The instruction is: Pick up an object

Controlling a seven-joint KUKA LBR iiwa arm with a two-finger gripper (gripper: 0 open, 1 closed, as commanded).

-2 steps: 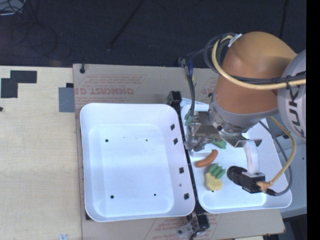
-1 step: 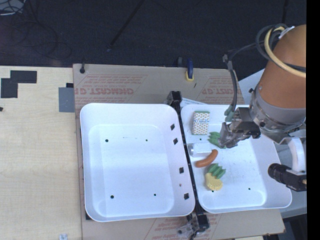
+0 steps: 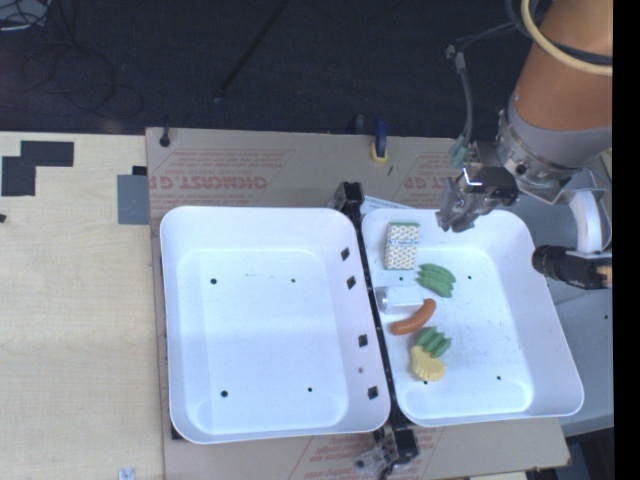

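Gripper: the gripper [image 3: 458, 218] hangs over the 12 o'clock rim of the right bin [image 3: 545, 298]; whether it is parted or closed, I cannot tell, and nothing shows in it.
Candidates: all in the right bin's 9 o'clock half, near the divider.
Patterned box [image 3: 402, 245]: at 11 o'clock, nearest the gripper; likely light and stiff, with flat sides that suit a squeeze across its narrow width.
Green toy [image 3: 437, 278]: just below the box; small, probably light plastic, lobed, so it may roll.
Orange sausage [image 3: 412, 317]: slim, smooth, probably slippery; take it across the middle.
Yellow-green toy [image 3: 429, 354]: at 7 o'clock, lumpy, light.
Surface: smooth white plastic; things may slide when nudged.
Room: the left bin [image 3: 190, 268] sits on brown board on the tabletop [image 3: 70, 298]; things lie close together, apart from the walls.
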